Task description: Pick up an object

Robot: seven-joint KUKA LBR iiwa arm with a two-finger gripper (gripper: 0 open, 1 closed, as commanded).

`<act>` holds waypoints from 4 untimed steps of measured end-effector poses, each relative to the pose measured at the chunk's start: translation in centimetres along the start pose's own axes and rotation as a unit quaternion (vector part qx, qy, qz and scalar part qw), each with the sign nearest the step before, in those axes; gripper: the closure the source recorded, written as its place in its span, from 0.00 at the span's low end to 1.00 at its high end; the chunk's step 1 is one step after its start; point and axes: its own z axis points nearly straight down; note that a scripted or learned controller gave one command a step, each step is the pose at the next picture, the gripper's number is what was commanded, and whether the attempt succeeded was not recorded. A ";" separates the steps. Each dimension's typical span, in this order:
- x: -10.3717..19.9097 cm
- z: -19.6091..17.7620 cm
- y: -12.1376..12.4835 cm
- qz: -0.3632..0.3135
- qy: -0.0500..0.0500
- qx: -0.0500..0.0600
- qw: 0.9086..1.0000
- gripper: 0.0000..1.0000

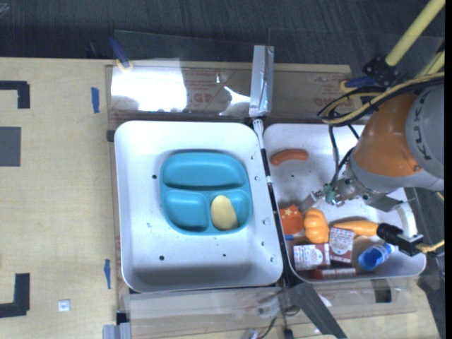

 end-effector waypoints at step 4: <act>2.5 -11.7 4.2 0.147 0.005 0.014 0.989 1.00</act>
